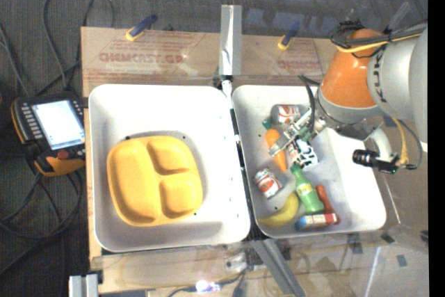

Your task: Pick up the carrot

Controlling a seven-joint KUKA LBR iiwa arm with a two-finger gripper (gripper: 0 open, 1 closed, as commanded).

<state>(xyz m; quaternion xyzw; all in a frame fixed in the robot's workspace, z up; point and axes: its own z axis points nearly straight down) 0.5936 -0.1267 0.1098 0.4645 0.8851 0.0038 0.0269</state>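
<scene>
We saw pincer [292, 136] over carrot [276, 147], right bin's [361, 215] ten o'clock; finger state unclear. We judged: descend centred, avoid can [267, 182], bottle [306, 193].

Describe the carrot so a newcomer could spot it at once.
Look in the right bin, in the cluster near its left wall. The carrot lies below the gripper, above the small red can. It is the only plain orange tapered piece, unlike the yellow banana and green bottle.

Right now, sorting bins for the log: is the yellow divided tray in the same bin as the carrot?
No, the yellow tray lies in the left bin, the carrot in the right bin.
</scene>
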